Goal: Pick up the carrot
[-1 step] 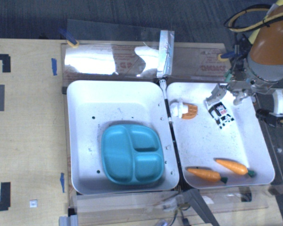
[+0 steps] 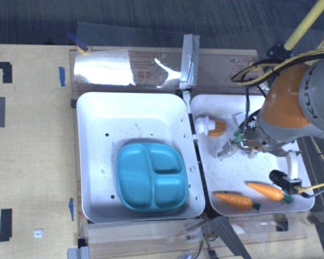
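In the camera view, you are looking down on two white bins sitting side by side on the tabletop. Take the right bin [image 2: 213,163] as your landmark. Two carrots are lying along its near wall: one carrot [image 2: 233,199] toward the near-left corner, the other carrot [image 2: 267,191] just to its right, with its tip beside a black piece of the arm's hardware. A small white-and-orange bottle [image 2: 211,127] is resting up near the far-left part of that same bin. The left bin [image 2: 92,144] is carrying a blue divided plate [image 2: 151,176].

To do this step well, you are wanting to bring the gripper [image 2: 243,142] down over the middle of one carrot, jaws across its width, not along it (the wall is close, so leave room on that side).

The gripper is hovering above the middle of the right bin, apart from both carrots and holding nothing that I can see; how far it is open I cannot tell.
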Controlling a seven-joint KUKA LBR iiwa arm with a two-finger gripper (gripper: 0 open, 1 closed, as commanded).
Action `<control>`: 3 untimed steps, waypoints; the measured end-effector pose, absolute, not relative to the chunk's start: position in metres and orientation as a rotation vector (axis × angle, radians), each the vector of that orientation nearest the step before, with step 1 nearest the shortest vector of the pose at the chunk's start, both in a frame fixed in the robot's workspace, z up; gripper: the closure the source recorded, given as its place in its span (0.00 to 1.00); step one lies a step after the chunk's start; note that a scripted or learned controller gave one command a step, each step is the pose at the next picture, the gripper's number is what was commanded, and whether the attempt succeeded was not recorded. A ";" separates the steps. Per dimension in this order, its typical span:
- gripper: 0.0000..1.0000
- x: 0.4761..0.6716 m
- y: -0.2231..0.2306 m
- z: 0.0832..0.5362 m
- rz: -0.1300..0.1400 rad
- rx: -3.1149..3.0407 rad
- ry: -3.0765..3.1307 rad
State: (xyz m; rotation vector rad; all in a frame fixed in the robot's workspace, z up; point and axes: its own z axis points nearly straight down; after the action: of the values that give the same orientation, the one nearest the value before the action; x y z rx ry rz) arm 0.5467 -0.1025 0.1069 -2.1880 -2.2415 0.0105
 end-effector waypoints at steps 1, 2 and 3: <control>0.00 0.479 -0.115 0.145 0.006 -2.252 -2.182; 0.00 0.479 -0.154 0.088 0.002 -2.274 -2.161; 0.00 0.479 -0.144 0.113 0.003 -2.299 -2.137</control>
State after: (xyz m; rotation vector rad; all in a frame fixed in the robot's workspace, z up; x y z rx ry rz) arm 0.4791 -0.1443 0.1128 -2.2993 -2.1372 0.0028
